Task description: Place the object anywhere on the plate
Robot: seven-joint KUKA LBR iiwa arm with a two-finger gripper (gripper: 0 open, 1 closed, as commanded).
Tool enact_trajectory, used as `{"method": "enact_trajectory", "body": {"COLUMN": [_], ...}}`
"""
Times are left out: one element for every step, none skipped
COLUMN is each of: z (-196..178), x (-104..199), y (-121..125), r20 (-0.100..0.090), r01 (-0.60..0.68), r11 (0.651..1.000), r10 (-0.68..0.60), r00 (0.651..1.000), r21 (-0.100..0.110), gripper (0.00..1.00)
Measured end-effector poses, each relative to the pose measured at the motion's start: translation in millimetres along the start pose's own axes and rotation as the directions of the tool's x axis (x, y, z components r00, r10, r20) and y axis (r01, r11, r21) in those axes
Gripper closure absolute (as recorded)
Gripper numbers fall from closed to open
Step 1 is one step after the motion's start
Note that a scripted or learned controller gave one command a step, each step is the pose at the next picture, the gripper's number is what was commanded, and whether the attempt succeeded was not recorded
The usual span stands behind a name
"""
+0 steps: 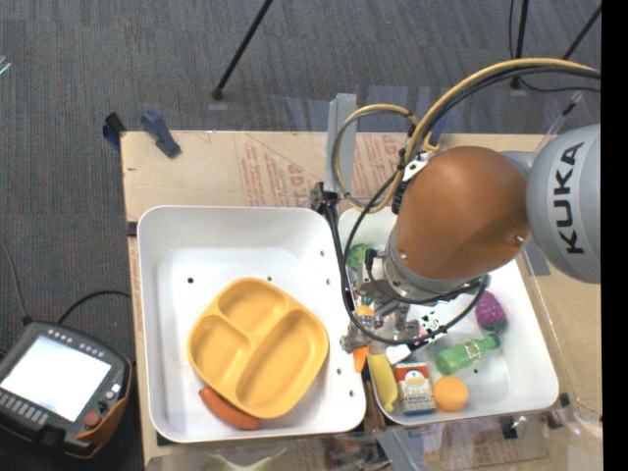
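Your yellow plate (pixel 258 346) in the left bin (pixel 162 234) carried nothing; the toys, like the orange ball (pixel 450 393), lay in the right bin (pixel 538 376) beneath the hand (pixel 378 334), whose grip couldn't be told.

**Colour rundown of the bench**

Both bins are plain white: the left bin (pixel 167 253) and the right bin (pixel 530 356). In the left one there's a yellow plate (pixel 257 346) with three sections, and a reddish-orange sausage (pixel 231 412) peeks out at its lower edge. Lower right of the frame is the colourful bit: a green bottle (pixel 467 352), a purple bumpy fruit (pixel 490 310), an orange ball (pixel 450 393), a yellow banana (pixel 382 381), and a small carton (pixel 416 388) in white, red and blue. The arm (pixel 461 219) has a big orange-brown band and grey casing with black KUKA lettering. The bench (pixel 226 170) is tan cardboard with faint red print, over dark grey carpet (pixel 98 47).
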State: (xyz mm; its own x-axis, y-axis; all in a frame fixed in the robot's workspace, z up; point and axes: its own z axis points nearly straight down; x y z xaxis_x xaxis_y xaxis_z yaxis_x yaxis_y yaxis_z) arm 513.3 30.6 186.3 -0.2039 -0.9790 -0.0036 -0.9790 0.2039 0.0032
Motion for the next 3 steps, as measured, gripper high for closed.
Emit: {"method": "enact_trajectory", "body": {"z": [-184.5, -55.1, -57.1], "x": [-64.9, -108.6, -108.3], "y": [-12.0, -11.3, -12.4], "r20": [0.001, 0.001, 0.001], "r01": [0.214, 0.501, 0.499], "r11": [0.977, 0.865, 0.866], "r10": [-0.214, -0.501, -0.499], "r00": [0.977, 0.865, 0.866], "r21": [0.013, -0.006, -0.002], "gripper": [1.00, 1.00, 0.00]}}
